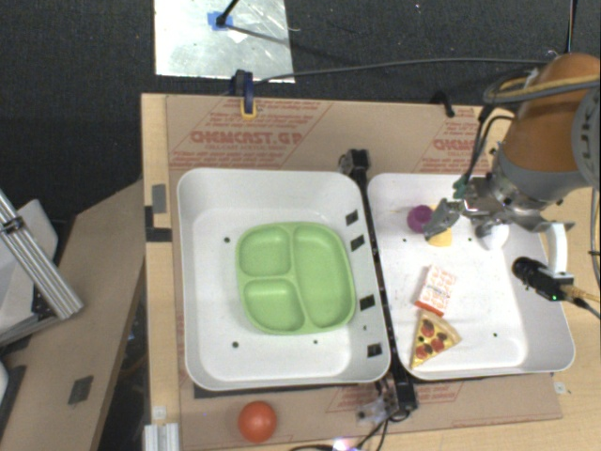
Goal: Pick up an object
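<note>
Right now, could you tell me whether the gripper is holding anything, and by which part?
It cannot be told. The gripper sits low over the yellow object beside the purple object in the right bin.

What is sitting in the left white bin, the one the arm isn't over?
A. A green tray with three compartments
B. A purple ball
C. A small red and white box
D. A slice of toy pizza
A: the left bin holds the green tray with three compartments, while the pizza slice, the purple ball and the red and white box all lie in the right bin.
</note>
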Controlling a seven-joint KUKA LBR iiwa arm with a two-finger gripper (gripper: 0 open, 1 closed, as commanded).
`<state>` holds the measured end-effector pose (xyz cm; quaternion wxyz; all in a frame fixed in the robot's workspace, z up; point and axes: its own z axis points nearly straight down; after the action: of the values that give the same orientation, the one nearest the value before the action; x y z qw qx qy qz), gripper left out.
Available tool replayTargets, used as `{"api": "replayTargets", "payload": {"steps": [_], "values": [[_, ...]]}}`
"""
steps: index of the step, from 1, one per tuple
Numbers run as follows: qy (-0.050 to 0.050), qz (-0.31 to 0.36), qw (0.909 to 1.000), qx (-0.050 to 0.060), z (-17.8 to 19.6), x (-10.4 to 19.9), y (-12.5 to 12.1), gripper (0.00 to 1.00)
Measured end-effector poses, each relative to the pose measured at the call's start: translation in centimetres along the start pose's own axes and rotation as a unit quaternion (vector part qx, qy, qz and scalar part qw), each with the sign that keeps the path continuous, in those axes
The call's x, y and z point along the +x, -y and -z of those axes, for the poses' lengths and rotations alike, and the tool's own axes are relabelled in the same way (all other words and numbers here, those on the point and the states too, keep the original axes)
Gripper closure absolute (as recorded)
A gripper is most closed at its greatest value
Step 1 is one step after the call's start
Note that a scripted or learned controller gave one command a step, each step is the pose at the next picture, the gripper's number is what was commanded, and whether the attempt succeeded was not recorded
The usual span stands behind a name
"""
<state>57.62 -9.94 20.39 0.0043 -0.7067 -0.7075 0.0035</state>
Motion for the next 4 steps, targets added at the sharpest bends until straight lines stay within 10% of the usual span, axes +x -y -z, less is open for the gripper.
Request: {"api": "replayTargets", "payload": {"steps": [4], "values": [[0.0, 0.0, 1.0, -0.006, -11.9, -0.3, 0.2, 0.0]]}}
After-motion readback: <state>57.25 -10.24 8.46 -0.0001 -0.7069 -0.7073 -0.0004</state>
